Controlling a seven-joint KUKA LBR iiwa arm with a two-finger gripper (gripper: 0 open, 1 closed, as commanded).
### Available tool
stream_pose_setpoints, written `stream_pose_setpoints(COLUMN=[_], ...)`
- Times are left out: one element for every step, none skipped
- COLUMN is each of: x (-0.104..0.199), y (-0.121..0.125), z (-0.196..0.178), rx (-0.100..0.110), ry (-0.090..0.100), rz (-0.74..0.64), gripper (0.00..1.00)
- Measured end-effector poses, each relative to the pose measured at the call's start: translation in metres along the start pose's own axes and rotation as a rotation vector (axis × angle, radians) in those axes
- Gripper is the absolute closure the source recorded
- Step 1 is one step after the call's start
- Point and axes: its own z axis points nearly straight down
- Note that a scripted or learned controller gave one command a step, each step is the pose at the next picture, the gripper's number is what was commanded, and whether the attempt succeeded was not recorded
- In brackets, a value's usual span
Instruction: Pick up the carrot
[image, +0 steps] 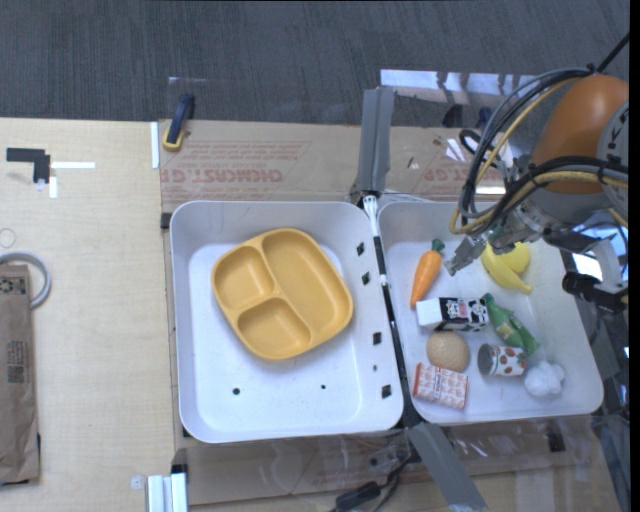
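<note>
The orange carrot (425, 276) with a green top lies in the right bin (580, 400), near its left wall, pointing towards the front. My gripper (462, 256) hangs just right of the carrot's top end, above the bin, between the carrot and a yellow banana (509, 266). Nothing shows in its grasp.
Close to the carrot, the right bin also holds a black-and-white carton (455, 312), a green bottle (508, 323), a brown round item (448, 350), a small can (500, 360), a red packet (441, 385) and a white ball (545, 378). A yellow divided plate (282, 292) sits in the left bin (200, 400).
</note>
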Motion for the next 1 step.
stream_pose_setpoints(x=[-0.0492], y=[0.0137], z=[-0.0158], rx=[-0.001], ry=[-0.001], rz=[-0.161], gripper=[0.00])
